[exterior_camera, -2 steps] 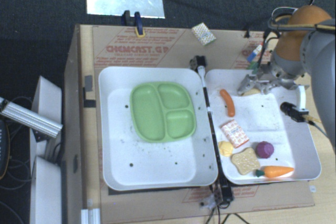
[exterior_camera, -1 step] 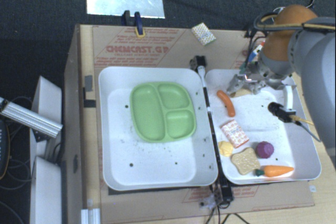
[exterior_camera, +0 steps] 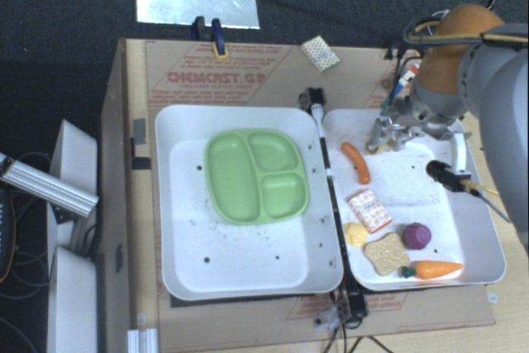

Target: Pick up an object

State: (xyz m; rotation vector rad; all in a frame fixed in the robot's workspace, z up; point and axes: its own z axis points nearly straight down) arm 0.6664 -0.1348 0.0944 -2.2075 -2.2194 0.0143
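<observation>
Nearest the camera, toy carrot, bread slice and purple piece lie in the right bin, beside a sausage; gripper hovers over the bin's far edge, holding nothing visible; jaw opening cannot be told; approach stage; next, descent onto the sausage.

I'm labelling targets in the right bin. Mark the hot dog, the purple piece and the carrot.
hot dog (exterior_camera: 357,163): camera view, middle of its length
purple piece (exterior_camera: 417,236): camera view, its top
carrot (exterior_camera: 436,269): camera view, mid orange body
</observation>
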